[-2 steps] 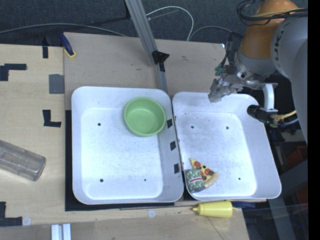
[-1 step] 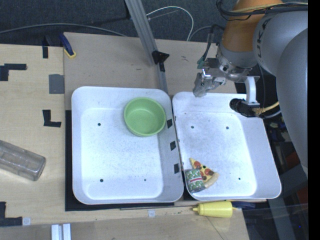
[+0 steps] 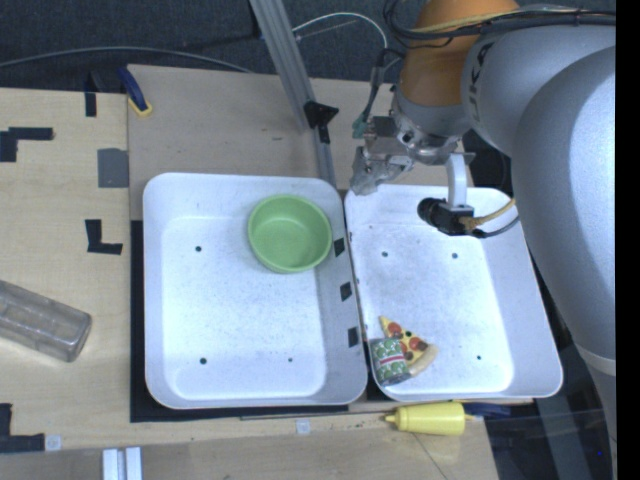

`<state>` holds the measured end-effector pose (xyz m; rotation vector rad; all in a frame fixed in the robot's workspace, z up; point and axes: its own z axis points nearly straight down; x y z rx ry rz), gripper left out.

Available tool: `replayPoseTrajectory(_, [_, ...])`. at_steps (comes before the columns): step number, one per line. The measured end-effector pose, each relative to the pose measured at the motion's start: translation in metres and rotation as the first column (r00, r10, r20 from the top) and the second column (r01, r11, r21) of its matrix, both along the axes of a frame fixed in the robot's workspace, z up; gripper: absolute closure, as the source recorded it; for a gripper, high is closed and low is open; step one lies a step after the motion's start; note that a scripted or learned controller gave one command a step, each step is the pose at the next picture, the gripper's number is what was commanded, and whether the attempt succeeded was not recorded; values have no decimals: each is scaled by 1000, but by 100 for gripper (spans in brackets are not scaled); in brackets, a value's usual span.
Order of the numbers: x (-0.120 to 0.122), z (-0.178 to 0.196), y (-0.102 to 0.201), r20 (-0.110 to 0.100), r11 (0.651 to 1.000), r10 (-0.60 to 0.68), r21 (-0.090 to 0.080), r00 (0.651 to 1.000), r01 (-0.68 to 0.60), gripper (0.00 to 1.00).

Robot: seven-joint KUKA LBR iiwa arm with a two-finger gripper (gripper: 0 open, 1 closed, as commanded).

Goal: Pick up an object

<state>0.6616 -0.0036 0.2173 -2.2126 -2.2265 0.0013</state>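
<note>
pizza-slice toy (image 3: pixel 403 351) lay in the right bin (image 3: pixel 500 298), at its near left corner beside the dividing wall, touching nothing else. i saw the gripper (image 3: pixel 372 173) over that bin's far left corner, well apart from the toy; whether its fingers were spread or closed i could not tell. a green bowl (image 3: pixel 289 232) sat in the left bin (image 3: pixel 180 298), and a yellow bottle (image 3: pixel 430 419) lay on the bench below the right bin.

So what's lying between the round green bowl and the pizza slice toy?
In the camera view, bare white bin floor and the two bins' adjoining rims separate green bowl from pizza slice toy.
</note>
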Motion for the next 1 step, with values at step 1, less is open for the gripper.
replayPoseTrajectory(1, [1,13,50,2,1000,0,1,1000,0,100])
